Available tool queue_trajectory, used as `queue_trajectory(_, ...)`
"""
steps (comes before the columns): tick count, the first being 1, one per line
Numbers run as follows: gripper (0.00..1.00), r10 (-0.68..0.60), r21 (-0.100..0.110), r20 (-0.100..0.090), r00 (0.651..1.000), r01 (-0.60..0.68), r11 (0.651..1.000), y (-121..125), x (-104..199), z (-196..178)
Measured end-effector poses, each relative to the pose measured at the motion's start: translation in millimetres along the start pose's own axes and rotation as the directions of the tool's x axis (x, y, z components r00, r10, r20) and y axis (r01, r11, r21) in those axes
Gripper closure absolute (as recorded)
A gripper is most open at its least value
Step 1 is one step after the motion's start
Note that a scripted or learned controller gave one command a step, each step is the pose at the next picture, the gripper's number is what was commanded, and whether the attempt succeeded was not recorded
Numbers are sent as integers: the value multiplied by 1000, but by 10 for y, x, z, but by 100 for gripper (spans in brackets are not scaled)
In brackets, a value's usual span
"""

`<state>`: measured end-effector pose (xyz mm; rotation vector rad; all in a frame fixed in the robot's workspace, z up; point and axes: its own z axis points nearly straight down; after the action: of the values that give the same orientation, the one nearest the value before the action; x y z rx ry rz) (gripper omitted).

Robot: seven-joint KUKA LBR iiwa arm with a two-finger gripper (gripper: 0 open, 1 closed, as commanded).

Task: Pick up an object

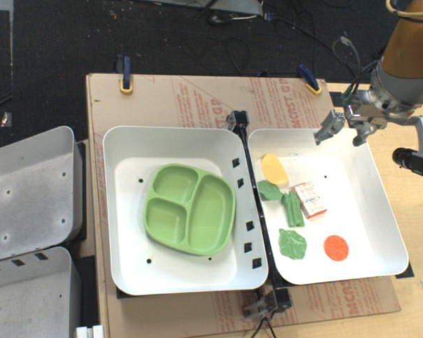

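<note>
Far left of frame: two spare white trays (28, 182), off the bench, not in play.

Left bin (120, 146), centre-left: holds a green divided plate (190, 208), lying flat, three compartments, nothing in them. Black clips (248, 225) along the seam between bins.

Right bin (381, 189), centre-right: all the small pickable stuff clustered toward its left half. Yellow block (273, 167) near the top of the cluster. Green leafy piece (269, 190) just below it, touching or nearly so. Green stick (292, 208) just beside a small white-and-red box (311, 198), looks touching. Another green leafy piece (292, 243) lower down. Orange disc (336, 248) lower right of the cluster, apart from the rest.

Upper right of frame: gripper (344, 128) hanging over the upper edge of the right bin, fingers spread wide, nothing between them. Grey wrist and orange band above it.

Judged stage: approach only, no pick yet.

Risks, judged:
- Descent straight down from here likely lands on bare bin floor or the rim, well apart from any item; empty close.
- Box and green stick crowded together, so fingers may straddle both or nudge one away.
- Orange disc and leafy pieces lie flat and thin; fingers may slide over them.
- Yellow block sits near the bin wall and seam; finger could catch there.
</note>
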<state>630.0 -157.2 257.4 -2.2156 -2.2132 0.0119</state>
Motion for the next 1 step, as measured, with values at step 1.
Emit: queue_trajectory(1, 0, -3, -13, 2, 1000, 3, 1000, 21, 6, -80)
